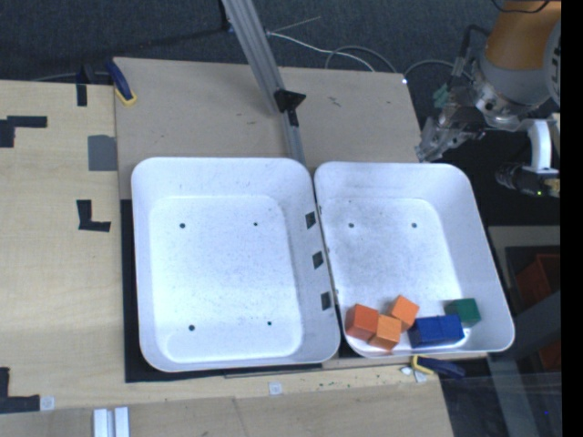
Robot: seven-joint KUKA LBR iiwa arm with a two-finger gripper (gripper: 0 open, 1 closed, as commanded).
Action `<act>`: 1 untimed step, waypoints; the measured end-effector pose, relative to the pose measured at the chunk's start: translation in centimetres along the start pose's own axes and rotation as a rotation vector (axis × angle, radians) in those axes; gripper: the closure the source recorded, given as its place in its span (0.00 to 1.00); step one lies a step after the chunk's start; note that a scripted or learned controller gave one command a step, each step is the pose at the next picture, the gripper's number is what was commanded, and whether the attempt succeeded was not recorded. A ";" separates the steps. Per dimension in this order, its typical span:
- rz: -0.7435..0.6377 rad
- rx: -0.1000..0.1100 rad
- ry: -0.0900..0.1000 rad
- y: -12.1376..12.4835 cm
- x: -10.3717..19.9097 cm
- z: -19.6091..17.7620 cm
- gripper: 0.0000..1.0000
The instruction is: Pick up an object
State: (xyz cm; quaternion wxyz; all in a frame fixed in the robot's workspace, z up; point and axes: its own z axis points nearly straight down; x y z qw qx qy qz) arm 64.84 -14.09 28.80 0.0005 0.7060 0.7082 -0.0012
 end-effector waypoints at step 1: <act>0.000 0.001 -0.001 0.0 0.0 0.1 0.00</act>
